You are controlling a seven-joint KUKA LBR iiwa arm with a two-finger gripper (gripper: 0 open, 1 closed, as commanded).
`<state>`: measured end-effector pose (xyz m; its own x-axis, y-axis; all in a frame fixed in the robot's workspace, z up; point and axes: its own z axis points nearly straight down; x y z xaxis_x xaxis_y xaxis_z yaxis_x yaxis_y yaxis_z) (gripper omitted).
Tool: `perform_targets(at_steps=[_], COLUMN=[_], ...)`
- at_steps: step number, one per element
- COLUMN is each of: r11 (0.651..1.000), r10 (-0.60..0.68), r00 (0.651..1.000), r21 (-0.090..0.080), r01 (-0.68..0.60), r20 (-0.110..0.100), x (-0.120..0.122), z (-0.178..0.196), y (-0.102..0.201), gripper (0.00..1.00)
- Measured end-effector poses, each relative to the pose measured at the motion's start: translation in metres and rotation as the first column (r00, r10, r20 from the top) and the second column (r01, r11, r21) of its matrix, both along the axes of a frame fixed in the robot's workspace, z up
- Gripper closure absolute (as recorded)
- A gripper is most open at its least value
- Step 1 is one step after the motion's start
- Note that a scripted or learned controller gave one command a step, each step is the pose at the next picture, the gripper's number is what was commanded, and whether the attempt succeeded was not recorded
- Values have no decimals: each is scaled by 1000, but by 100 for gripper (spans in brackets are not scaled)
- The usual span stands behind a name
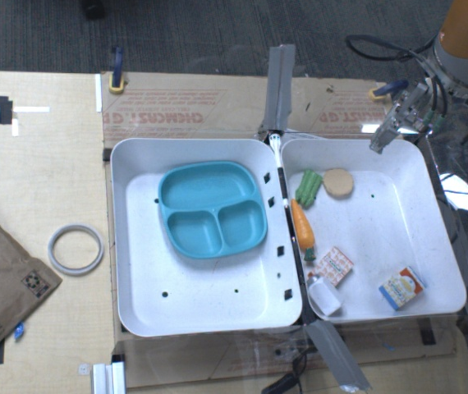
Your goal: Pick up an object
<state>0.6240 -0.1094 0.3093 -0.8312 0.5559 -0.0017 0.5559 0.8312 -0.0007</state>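
End effector is parked up over the back right corner of the right bin, and honestly I can't tell its state from this angle, though nothing's in it, so I'd say we're at the approach step with no pick made yet. Nearest candidates are the tan round cookie and the green veggie just beside it, a bit left and toward the front, with the carrot and small packets further forward. Next move probably needs a swing left and a drop straight down onto one.
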Motion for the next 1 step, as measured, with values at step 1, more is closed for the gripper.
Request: perform_targets(at_steps=[1], r11=[997], r10=[80], r00=[997], r21=[2], r01=[-80], r20=[-4], x=[-52], z=[-70], y=[18], gripper=[100])
